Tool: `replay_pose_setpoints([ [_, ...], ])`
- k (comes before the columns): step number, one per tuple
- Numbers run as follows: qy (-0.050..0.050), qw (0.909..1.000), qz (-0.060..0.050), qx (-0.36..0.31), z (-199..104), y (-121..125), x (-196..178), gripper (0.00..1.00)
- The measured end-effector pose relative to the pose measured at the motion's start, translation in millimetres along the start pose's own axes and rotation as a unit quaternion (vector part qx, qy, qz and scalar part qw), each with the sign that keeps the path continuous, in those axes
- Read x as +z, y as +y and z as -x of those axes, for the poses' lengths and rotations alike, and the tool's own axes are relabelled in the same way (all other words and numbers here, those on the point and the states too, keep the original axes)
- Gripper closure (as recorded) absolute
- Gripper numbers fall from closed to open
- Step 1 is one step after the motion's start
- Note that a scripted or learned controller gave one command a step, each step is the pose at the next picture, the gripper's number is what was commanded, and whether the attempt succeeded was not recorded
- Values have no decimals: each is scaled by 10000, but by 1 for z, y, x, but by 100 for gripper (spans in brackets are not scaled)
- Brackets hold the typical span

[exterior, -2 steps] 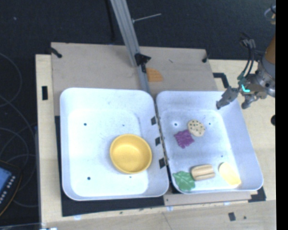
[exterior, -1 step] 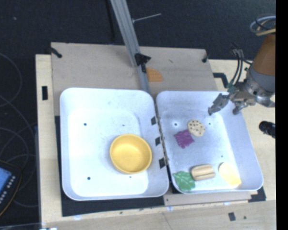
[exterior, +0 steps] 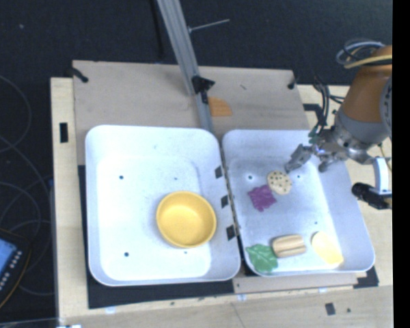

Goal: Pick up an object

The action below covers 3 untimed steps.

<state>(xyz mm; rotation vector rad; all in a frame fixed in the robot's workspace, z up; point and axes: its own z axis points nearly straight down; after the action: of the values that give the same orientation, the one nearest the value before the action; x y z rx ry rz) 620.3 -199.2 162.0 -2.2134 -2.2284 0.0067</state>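
Just jaws [exterior: 302, 157] above spotted cookie [exterior: 279, 182]

A pale wooden bench [exterior: 65, 183] stands on a dark floor [exterior: 27, 33], and thin cables [exterior: 7, 128] lie in loops on the floor at the left. A grey metal rail [exterior: 181, 46] goes at a slant from the top down to the bench. A device with a blue screen [exterior: 0, 262] lies at the lower left corner. The light is even and soft.
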Motion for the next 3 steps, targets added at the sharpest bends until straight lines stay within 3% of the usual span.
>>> replay_pose_setpoints([
  [1,-8,10000,36,39,6,-1,59,0],
  [2,-12,10000,71,29,6,2,43,100],
  [3,7,10000,49,22,9,5,-1,100],
])
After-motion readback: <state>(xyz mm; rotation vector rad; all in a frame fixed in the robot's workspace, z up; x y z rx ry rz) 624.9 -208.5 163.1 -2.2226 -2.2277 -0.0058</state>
